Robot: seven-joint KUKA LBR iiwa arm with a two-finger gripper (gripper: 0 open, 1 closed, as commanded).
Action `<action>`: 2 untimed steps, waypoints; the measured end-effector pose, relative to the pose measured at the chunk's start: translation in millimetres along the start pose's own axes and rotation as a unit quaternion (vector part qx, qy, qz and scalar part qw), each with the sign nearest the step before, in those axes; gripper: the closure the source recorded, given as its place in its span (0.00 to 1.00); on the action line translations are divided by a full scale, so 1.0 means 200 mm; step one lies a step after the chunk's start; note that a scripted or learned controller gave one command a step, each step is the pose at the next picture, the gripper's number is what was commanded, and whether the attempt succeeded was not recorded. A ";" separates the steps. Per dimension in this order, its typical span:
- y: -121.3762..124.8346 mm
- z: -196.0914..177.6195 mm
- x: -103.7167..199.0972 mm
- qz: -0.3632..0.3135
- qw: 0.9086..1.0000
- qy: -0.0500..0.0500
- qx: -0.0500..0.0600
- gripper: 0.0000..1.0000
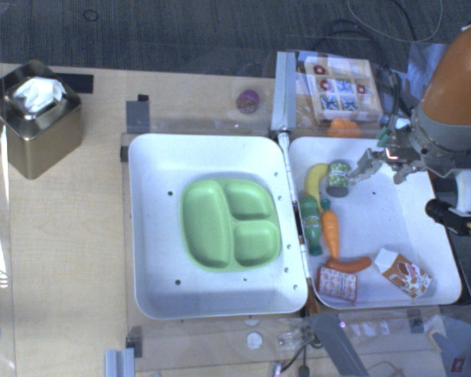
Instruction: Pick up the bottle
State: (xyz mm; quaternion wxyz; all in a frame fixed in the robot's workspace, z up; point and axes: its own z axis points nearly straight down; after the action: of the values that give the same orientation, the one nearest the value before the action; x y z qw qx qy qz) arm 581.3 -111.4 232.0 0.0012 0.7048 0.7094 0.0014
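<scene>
The gripper (364, 166) hangs over the right bin (392, 210), its fingers parted, with nothing visibly held between them. Just left of the fingertips sits a small can (338, 177), beside a banana (315, 181). The green bottle (310, 225) lies farther down and left of the fingers, against the bin's left wall, touching a carrot (330, 232).

Two white bins (145, 289) on a pale wooden bench (63, 250), and a soft green divided tray (229, 222) sits in the left one. On the right, a yellow banana (315, 182), an orange carrot (330, 232), a green bottle (310, 225), and a red-and-white patterned carton (407, 274). The arm's band (458, 77) glows orange over grey. A brassy box (35, 124) holds white tissue.
</scene>
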 end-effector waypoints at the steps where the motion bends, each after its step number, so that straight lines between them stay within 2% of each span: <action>1: -0.16 0.32 -0.10 -0.049 0.999 0.000 0.000 0.00; 2: -0.42 0.20 0.06 -0.041 0.999 0.000 -0.001 0.00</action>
State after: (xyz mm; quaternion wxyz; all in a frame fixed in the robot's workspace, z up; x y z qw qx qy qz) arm 497.2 -100.4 191.4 0.0022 0.6753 0.7375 0.0020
